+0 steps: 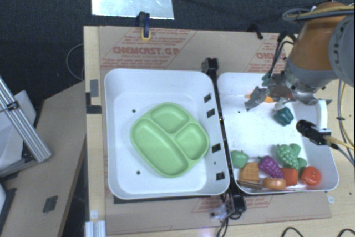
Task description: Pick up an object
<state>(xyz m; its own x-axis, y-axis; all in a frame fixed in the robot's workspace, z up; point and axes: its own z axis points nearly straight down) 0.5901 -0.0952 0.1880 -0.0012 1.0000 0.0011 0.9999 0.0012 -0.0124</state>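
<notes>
Toy foods (274,166), about eight, crowd the right bin (244,136).

A divided plate (169,139) lies in the left bin (119,91); toy foods (274,164) crowd the right bin's (238,136) near edge.

pale green plate (169,140), white bins (119,119)

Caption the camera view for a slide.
Gripper over right bin above toy food; green divided plate in left bin.
</notes>
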